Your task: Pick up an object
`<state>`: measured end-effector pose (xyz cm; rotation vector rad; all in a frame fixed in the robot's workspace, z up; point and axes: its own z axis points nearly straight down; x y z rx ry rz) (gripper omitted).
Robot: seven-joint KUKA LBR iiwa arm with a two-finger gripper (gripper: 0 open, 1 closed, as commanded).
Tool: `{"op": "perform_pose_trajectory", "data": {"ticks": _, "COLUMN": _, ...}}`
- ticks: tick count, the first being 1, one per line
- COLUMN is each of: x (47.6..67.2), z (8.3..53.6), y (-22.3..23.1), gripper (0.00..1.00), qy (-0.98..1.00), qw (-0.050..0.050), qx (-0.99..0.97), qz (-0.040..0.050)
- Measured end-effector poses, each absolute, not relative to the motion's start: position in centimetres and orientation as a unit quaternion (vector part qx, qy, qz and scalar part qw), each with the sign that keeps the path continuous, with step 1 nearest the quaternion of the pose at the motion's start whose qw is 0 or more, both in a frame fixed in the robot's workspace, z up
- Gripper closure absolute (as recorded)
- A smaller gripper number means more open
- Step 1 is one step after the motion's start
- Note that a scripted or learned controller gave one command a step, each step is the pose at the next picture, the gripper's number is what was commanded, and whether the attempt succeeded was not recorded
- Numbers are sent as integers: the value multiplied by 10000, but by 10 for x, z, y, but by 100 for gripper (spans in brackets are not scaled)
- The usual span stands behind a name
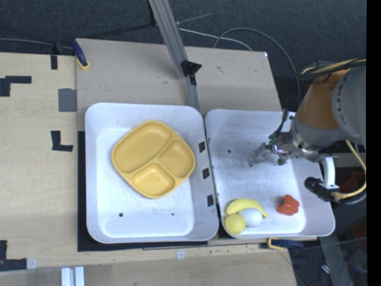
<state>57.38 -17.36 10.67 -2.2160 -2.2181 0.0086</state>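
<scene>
My gripper point(266, 155) hangs over the right bin point(238, 130), near its right-hand middle, fingers pointing left and spread apart with nothing between them. At the bin's front edge lie a yellow banana point(244, 205), a yellow lemon-like ball point(234, 223) and a white egg-shaped piece point(253, 218), all touching. A red pepper point(287, 205) sits to their right, below the gripper and apart from it.
A yellow three-compartment plate point(153, 158) lies in the left bin point(101, 207). A grey metal pole point(172, 34) slants in from the top, ending at the divide between the bins. Cables run beside the arm at the right.
</scene>
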Motion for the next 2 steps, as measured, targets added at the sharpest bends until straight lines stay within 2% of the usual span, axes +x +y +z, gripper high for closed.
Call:
{"op": "perform_pose_trajectory", "data": {"ticks": 1, "x": 574, "z": 88, "y": -173, "gripper": 0, "qy": -7078, "qw": -1, "qx": -7064, "qz": 11}}
{"op": "perform_pose_trajectory", "data": {"ticks": 2, "x": 574, "z": 99, "y": -173, "gripper": 100, "qy": -7081, "qw": 1, "qx": -7061, "qz": 6}}
